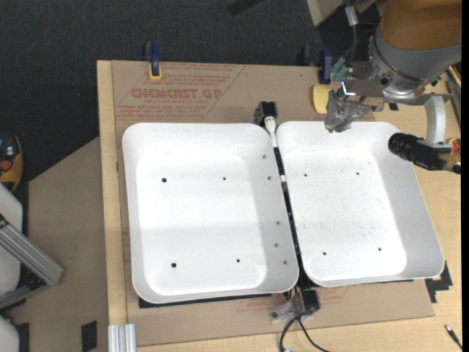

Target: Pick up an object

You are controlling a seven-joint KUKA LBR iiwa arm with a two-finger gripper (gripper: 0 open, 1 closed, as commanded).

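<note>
My gripper (338,120) hangs over the far edge of the right white bin (410,262), near that bin's far left corner. A small pale yellow object (319,98) lies on the brown board just beyond that corner, a little left of and behind the gripper. I see nothing between the gripper and the bin's floor below it. The arm's grey wrist and orange band fill the top right corner.
The left white bin (139,196) sits beside the right one, and their rims meet along a dark seam (282,189). Blue clamps (153,53) hold the board's far edge. A metal rail (29,259) lies off the bench at the left.
</note>
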